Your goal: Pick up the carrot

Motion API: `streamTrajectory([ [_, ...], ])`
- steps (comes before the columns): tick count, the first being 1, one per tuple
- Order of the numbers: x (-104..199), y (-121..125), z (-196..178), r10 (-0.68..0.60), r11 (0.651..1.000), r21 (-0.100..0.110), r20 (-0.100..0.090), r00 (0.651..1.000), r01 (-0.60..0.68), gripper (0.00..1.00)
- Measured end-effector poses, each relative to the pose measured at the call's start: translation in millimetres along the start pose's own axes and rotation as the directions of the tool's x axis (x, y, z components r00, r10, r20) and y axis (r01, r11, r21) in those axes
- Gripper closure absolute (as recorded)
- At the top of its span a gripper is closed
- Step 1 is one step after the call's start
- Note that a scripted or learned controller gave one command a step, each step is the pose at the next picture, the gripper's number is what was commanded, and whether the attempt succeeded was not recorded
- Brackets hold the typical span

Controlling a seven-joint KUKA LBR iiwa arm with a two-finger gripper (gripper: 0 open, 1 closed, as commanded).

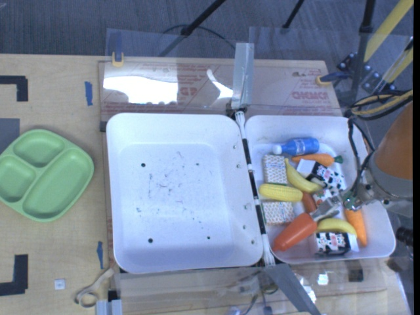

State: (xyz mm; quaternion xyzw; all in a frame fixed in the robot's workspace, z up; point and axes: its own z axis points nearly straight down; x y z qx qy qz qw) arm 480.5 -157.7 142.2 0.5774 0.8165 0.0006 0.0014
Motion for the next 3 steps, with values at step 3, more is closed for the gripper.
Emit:
streamTrajectory([
  [3, -59.0, -17.9, 55.4, -0.247, 0.969, -0.006, -0.002, 0.969, 0.247, 0.00],
])
